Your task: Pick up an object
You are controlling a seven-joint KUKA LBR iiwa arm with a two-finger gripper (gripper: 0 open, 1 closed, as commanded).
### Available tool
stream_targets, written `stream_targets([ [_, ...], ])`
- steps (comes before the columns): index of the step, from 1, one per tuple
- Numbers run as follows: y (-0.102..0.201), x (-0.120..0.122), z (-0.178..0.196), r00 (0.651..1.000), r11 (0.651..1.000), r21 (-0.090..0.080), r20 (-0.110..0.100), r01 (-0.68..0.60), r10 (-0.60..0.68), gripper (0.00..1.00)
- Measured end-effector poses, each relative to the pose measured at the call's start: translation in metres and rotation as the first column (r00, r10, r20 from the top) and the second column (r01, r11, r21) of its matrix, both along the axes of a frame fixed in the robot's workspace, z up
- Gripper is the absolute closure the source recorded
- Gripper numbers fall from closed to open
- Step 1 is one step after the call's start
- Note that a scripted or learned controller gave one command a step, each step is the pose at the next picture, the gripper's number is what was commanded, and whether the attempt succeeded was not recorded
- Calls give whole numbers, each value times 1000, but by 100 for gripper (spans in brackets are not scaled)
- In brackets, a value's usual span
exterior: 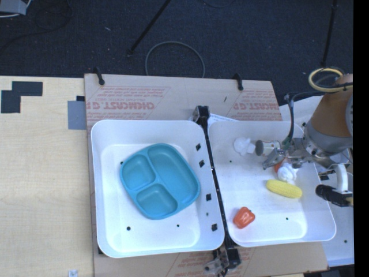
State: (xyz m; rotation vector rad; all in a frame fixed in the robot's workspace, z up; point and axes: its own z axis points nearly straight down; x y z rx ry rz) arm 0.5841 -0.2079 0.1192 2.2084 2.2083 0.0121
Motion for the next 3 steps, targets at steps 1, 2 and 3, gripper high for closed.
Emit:
stream_targets([
  [1, -2, 0, 10, 1000, 1000, -4, 2, 1, -1, 100],
  [2, -4, -3, 53, 1000, 1000, 7, -17, -1, 1, 100],
  [3, 5, -1, 110, 1000, 1000, 6, -14, -2, 2, 100],
])
